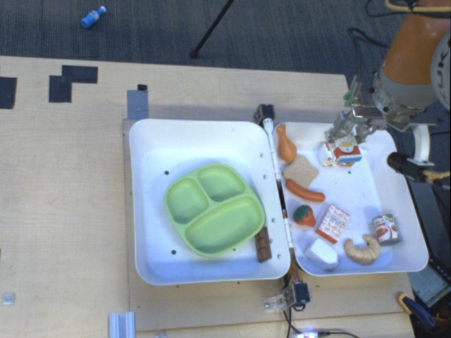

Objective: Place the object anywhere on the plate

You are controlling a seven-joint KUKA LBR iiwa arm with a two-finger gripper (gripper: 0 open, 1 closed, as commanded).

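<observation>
A green three-compartment plate lies in the left white bin with nothing on it. My gripper hangs over the back of the right bin, under the arm's orange band. Directly below and touching or nearly touching it lies a small white carton with red and blue print. I cannot make out whether the carton sits between the gripper's tips.
The right bin also holds an orange drumstick, a bread slice, a sausage, a red fruit, a red-white packet, a white block, a croissant and a can. A brown bar lies beside the plate.
</observation>
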